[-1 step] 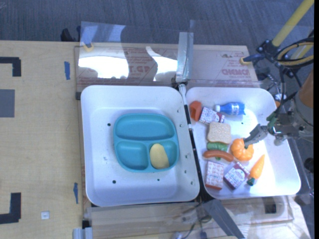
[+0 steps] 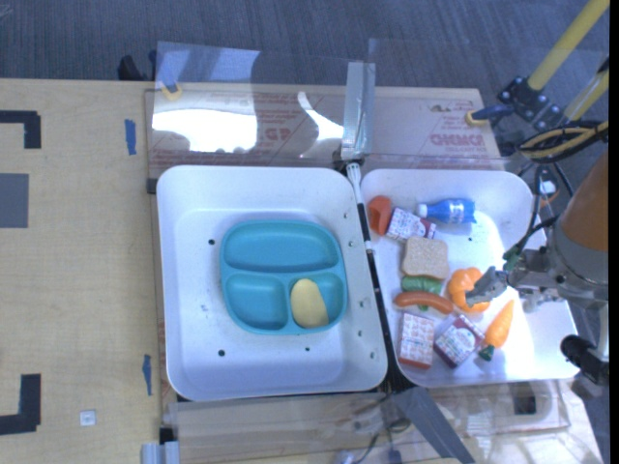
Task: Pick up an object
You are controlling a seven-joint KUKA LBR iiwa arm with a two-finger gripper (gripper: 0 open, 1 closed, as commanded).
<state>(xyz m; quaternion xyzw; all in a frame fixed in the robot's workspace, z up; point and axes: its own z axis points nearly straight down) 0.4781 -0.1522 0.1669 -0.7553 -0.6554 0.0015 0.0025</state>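
Note:
My gripper (image 2: 486, 287) reaches in from the right and hangs low over the right bin (image 2: 517, 201). Its tip is against the right side of an orange toy pepper (image 2: 462, 285). An orange carrot (image 2: 499, 324) lies just below the gripper. To the left of the pepper are a bread slice (image 2: 426, 257), a green item (image 2: 420, 283) and a red sausage (image 2: 423, 302). A blue bottle (image 2: 448, 211), a small printed carton (image 2: 406, 224) and a red piece (image 2: 380, 211) lie at the back of the bin. Two more cartons (image 2: 417, 339) (image 2: 457, 342) sit at the front.
The left bin (image 2: 193, 288) holds a blue divided tray (image 2: 280, 249) with a yellow lemon-like object (image 2: 309, 303) in its lower right compartment. A metal divider (image 2: 356, 114) and clear panels stand behind the bins. Cables and a yellow pole (image 2: 571, 37) are at the back right.

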